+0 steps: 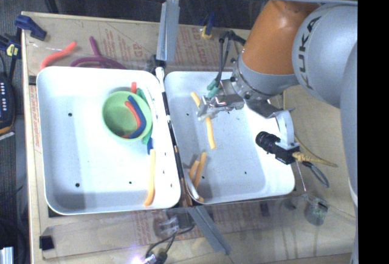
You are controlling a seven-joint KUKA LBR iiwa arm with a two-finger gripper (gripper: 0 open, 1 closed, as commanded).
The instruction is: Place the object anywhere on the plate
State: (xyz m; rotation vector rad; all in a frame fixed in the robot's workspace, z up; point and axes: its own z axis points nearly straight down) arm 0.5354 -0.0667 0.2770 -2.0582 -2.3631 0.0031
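Object: we take the task's thing to be one of the slim orange-yellow sticks in the right bin; the nearest to the gripper is a stick lying on the bin floor just below it, running almost straight up and down in the view.
Other sticks, right bin: a short one lies just left of the gripper near the bin's upper left, and a pair lies against the lower left wall.
Gripper: it hangs low over the upper left part of the right bin, above the top end of the nearest stick; we cannot tell how far apart its fingers are, and we see nothing held in it.
Plate: the green plate sits in the left bin, toward its upper right, well apart from the gripper.
On the plate: a red curved piece and a blue curved piece lie across its right half.
Left bin, loose: a long orange stick lies along the right wall below the plate.
Arm: grey with an orange band, it reaches in from the right over the right bin's upper edge.
Bench: a red tube and a purple tube lie behind the left bin.
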